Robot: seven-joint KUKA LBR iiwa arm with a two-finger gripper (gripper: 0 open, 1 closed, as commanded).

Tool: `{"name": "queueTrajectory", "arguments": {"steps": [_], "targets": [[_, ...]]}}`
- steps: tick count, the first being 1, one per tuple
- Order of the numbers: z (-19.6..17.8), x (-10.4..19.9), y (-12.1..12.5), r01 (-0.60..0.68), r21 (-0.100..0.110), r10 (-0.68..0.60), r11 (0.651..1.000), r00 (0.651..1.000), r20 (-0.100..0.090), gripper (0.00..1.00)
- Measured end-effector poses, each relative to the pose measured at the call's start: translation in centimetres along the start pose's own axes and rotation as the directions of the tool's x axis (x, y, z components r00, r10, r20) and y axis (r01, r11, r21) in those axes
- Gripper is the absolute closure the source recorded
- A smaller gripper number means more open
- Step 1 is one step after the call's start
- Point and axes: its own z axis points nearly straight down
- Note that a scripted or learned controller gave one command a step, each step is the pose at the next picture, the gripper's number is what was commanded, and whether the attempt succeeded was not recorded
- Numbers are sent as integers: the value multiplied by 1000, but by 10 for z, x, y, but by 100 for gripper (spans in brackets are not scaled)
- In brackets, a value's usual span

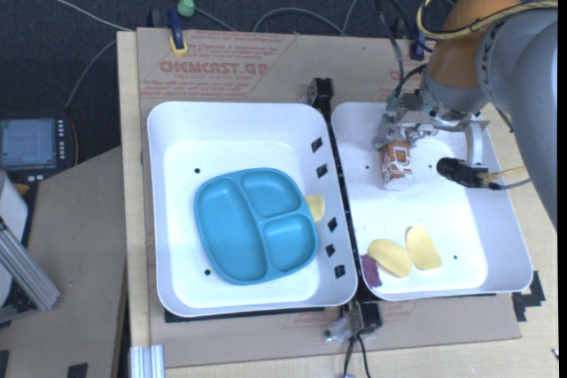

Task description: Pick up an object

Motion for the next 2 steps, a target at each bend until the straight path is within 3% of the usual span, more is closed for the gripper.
{"name": "queueTrajectory", "arguments": {"steps": [2], "targets": [[-99, 4, 8, 1, -5, -1, 1000, 1000, 2, 100]]}}
